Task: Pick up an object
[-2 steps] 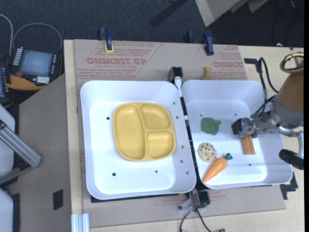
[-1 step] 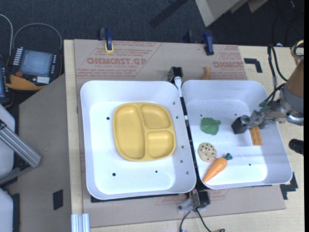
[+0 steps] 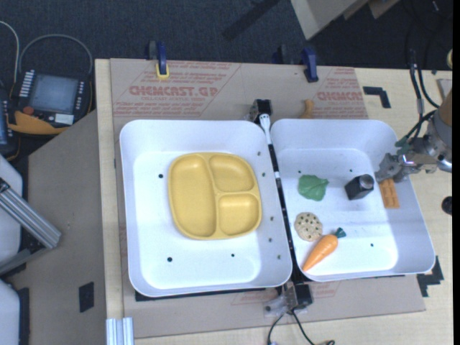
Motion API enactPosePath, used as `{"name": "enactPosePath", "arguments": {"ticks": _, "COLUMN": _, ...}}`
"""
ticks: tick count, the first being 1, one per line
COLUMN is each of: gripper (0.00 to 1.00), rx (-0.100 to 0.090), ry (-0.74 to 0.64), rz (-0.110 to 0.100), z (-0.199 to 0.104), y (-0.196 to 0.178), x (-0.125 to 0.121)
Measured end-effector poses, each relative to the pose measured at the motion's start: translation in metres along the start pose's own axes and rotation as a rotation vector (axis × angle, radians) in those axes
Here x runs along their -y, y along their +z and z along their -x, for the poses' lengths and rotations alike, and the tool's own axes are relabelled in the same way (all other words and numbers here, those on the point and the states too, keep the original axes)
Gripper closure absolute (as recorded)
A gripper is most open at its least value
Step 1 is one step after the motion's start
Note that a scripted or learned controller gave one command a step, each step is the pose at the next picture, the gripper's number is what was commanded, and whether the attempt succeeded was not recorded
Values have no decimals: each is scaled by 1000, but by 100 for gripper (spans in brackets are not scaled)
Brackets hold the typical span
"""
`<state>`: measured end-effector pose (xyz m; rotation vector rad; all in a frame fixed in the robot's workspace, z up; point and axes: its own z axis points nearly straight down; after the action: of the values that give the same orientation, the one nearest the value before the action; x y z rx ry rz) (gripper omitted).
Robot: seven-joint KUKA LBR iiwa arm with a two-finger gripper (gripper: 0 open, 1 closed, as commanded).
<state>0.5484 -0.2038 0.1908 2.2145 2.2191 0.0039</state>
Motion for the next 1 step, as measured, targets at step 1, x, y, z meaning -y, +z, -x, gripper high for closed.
{"name": "enactPosePath", "arguments": {"ticks": 1, "gripper": 100, "rx": 1, "ry": 0, "rz": 2, "z": -4, "y": -63, "x": 1}}
